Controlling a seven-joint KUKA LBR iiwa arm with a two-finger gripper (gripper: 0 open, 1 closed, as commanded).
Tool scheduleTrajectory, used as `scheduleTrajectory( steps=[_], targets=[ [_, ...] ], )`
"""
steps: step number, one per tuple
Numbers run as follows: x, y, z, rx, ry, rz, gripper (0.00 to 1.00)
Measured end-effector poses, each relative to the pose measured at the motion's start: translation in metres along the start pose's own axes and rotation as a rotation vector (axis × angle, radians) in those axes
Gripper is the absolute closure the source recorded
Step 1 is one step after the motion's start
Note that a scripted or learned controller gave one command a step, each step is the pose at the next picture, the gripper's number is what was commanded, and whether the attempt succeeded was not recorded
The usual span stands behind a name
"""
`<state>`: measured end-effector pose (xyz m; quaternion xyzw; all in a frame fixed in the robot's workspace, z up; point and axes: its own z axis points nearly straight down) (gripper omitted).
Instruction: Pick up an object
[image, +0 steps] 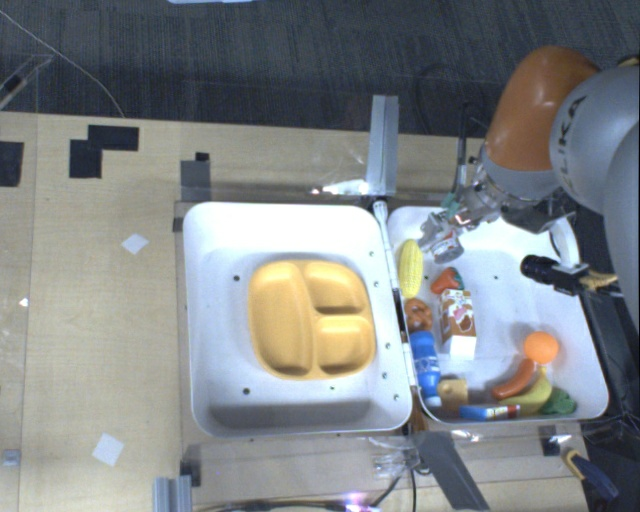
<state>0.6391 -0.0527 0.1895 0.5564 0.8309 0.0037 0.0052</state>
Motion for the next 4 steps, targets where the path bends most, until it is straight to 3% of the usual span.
scheduleTrajectory(
  steps=[1,2,3,4],
  targets=[
    [-0.029,-0.074,0.059,-0.001,-0.003,0.149,1.0],
    [-0.045,-0.097,0.059,-0.008,-0.009,-0.233,1.0],
    [-0.043,-0.101,0.066,0.005,0.001,-0.233,0.0],
    [-0.101,-0.11,0.094,0.001,-0.003,0.117,0.0]
  ],
)
